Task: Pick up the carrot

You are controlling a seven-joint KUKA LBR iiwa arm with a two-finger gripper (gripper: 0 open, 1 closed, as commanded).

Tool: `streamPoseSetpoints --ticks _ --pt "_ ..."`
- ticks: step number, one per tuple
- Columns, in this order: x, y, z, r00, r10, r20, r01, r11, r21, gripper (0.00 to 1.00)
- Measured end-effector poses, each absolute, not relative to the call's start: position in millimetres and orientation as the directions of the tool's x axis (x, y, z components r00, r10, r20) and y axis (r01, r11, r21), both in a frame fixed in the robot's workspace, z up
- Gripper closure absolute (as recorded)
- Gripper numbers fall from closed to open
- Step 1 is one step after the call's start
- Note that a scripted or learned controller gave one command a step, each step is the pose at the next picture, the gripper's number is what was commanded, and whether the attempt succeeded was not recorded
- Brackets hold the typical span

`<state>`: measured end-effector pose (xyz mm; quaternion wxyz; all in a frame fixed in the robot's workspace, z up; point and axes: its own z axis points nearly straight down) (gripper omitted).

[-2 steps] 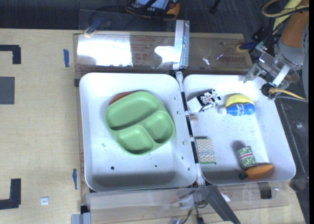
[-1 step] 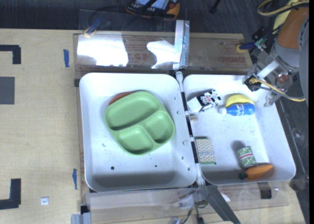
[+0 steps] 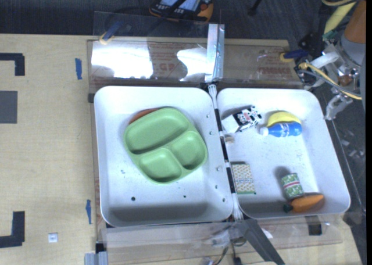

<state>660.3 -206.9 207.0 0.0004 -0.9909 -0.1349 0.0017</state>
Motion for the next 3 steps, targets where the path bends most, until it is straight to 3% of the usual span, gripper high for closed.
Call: streamPoseSetpoints --ticks 1,2,3 --pt "650.9 -147 124 0.926 0.377 -0.005 0.377 -0.926 -0.005 0.0" --pt "637.3 -207 84 0.979 0.204 -0.001 0.204 -0.979 -0.01 0.0" --pt "638.9 -207 93 0.978 0.208 0.0 0.208 -0.978 -0.006 1.0"
